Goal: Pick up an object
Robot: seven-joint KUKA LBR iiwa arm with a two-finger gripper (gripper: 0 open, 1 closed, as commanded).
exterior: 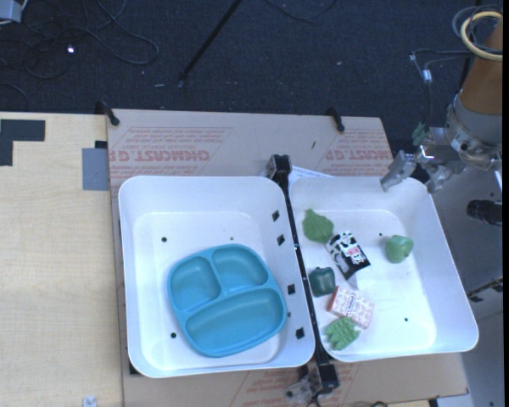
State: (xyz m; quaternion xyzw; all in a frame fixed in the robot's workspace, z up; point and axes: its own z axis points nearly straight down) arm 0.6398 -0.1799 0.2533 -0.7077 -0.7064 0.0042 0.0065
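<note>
Five small items, a leafy green toy (342, 332), a pink packet (352, 306), a dark green block (321, 281), a black-and-white carton (349, 253) and a rounded green lump (399, 248), lie in the smooth right bin (445, 312), the blue compartment tray (226, 298) in the left, while the end effector (417, 166) hovers spread and unladen over the far rim.

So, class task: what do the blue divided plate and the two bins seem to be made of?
Blue divided plate: probably moulded plastic, judging by its uniform turquoise colour, rounded compartment ridges and soft sheen. White bins: likely thin formed plastic, with smooth, slightly glossy walls and rounded corners.
</note>
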